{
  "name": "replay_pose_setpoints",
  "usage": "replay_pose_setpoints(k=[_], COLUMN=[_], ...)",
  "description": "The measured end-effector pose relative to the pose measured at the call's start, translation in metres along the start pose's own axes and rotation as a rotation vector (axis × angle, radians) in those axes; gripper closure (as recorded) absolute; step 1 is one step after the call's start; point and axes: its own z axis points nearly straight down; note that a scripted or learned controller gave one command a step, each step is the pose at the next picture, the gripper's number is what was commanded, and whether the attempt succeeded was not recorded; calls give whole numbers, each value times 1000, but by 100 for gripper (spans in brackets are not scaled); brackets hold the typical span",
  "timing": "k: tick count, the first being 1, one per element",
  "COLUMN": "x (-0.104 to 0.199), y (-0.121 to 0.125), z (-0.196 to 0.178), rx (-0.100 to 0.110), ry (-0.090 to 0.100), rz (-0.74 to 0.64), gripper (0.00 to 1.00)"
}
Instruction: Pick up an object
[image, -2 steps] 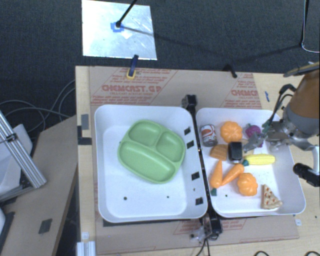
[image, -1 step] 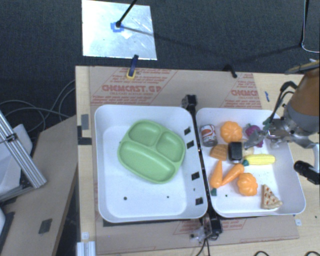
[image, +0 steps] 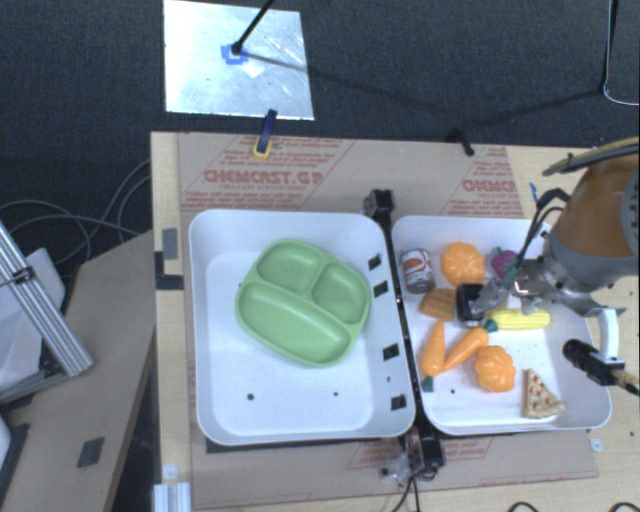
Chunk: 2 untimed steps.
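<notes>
**A:** So, which object lies closest to the end effector (image: 488, 303)?

**B:** The yellow corn cob (image: 520, 320). It lies flat near the middle of the right bin (image: 460, 405), and the end effector sits low just beside its left end. I cannot tell whether the end effector is open or closed, and I see nothing gripped in it.

**A:** What surrounds the corn?

**B:** 2 carrots lie just below-left of it: the right carrot (image: 466, 346) slants up toward the cob, and the left carrot (image: 433, 348) stands beside it. An orange fruit (image: 495, 368) rests under the cob, and a pizza slice (image: 541, 397) lies near the bin's lower right corner. Above sit a rounder orange ball (image: 462, 262), a small can (image: 415, 268) and a purple piece (image: 503, 265). An orange wedge (image: 438, 303) lies left of the end effector.

**A:** And further out?

**B:** The left bin (image: 290, 390) holds 1 green divided plate (image: 303, 300). Both bins rest side by side on the surface (image: 260, 175).
</notes>
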Motion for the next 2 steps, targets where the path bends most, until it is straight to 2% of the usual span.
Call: replay_pose_setpoints(k=[1, 2], x=[-1, 0], y=[4, 5], z=[17, 8], rx=[-17, -16], ry=[-4, -2], rz=[-1, 0], gripper=[0, 100])
